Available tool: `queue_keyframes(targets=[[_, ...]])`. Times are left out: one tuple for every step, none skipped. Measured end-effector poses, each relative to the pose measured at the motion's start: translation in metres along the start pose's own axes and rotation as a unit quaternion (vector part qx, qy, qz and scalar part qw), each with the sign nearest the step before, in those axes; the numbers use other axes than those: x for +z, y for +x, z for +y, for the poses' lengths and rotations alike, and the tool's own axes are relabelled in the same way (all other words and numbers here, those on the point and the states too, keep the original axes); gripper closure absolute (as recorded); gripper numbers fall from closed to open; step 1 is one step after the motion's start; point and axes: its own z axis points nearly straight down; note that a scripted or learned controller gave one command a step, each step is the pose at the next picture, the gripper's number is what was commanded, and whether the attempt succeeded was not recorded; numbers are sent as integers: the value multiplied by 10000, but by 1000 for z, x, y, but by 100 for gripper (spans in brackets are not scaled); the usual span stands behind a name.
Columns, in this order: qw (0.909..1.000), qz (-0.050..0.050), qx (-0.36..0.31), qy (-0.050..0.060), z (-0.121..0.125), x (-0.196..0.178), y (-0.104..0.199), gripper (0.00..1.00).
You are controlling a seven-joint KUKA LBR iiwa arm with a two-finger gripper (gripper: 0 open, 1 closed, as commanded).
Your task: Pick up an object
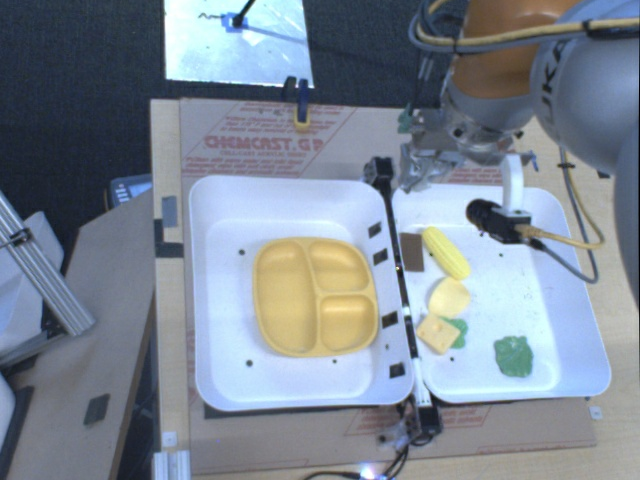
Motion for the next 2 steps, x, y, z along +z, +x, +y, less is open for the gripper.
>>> queue_keyframes(targets=[[9999,-27,44,-90,40,-71,12,100],[9999,-30,100,39,-111,15,-34,100]])
